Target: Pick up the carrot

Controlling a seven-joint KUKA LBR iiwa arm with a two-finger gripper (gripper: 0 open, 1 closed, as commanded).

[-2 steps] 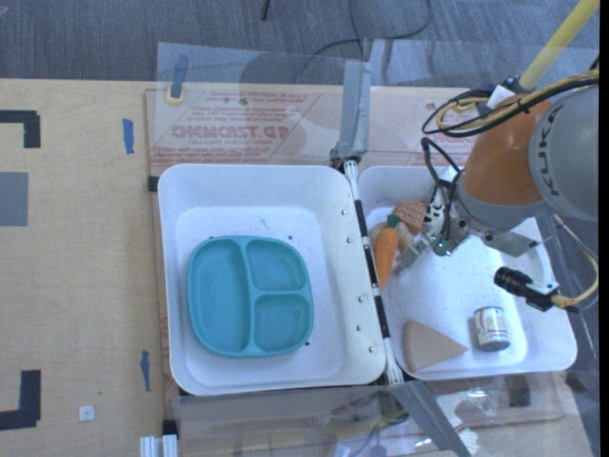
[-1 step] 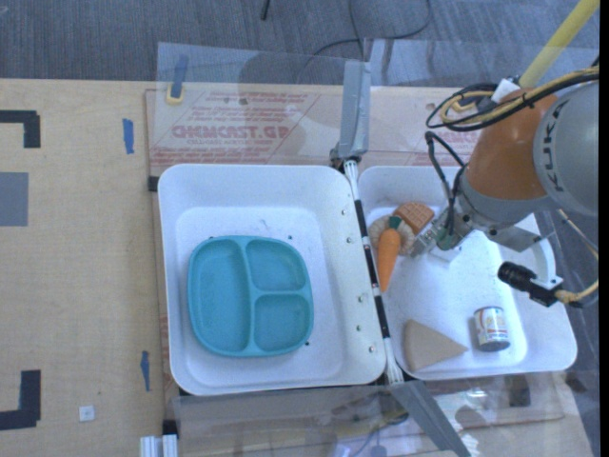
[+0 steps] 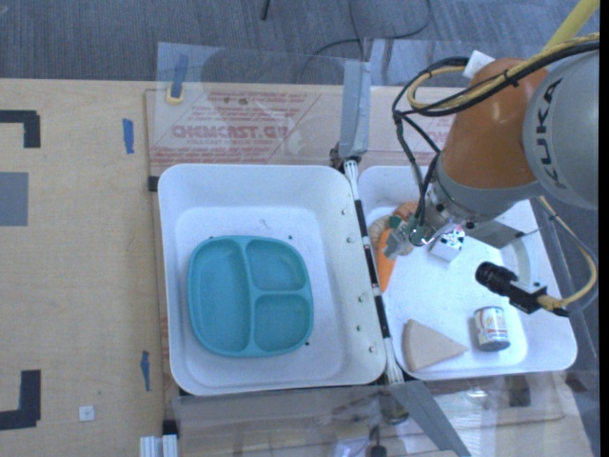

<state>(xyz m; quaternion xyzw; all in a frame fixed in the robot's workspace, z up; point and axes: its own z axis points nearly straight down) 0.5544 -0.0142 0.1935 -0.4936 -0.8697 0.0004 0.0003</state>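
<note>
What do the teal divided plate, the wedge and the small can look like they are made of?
Plate: likely moulded plastic, with an even teal colour and a soft sheen. Wedge: uniform matte tan, perhaps foam or plastic, hard to tell. Can: seemingly metal with a printed label.

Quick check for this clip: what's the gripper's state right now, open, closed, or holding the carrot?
Gripper: down in the right bin right at the carrot; open or closed cannot be told, and no grasp is confirmed.
</note>
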